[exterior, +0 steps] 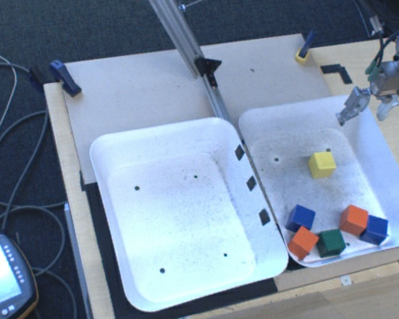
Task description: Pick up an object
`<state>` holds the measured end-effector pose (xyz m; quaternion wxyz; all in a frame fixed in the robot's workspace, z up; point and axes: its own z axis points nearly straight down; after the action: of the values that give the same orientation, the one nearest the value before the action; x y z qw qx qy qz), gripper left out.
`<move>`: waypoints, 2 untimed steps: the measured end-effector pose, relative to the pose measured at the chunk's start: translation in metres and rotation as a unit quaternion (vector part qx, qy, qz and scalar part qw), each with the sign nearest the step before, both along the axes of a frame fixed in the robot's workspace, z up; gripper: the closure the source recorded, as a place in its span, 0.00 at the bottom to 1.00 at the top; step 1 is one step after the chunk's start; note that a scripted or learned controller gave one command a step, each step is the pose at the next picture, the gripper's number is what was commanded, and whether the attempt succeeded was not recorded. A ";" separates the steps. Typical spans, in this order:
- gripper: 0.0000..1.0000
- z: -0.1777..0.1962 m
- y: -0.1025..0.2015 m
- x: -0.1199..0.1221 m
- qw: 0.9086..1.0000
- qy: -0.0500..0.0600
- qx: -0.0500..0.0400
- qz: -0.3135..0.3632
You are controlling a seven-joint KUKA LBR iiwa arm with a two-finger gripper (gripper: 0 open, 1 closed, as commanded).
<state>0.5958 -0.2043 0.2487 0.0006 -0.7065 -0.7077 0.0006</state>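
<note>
My pincer (367, 106) hangs at the right edge of the frame over the upper right rim of the right bin (380, 151), its fingers spread apart and grasping nothing. The yellow block (322, 163), my likeliest target, lies below and to the left of it, alone on the bin floor, clear of the cluster of blocks (336, 230) along the bin's lower edge

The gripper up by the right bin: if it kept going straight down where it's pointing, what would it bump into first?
Probably the right bin itself. The gripper, open, hangs over its upper right wall, so bare white bin lies below. The yellow block sits off to the side, though depth is hard to judge.
</note>
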 end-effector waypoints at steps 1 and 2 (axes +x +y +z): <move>0.00 0.000 0.000 0.000 1.000 0.000 0.000 0.000; 0.00 0.152 0.013 0.036 1.000 -0.007 -0.002 0.001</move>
<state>0.6314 -0.1915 0.4005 -0.0058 -0.7058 -0.7084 -0.0031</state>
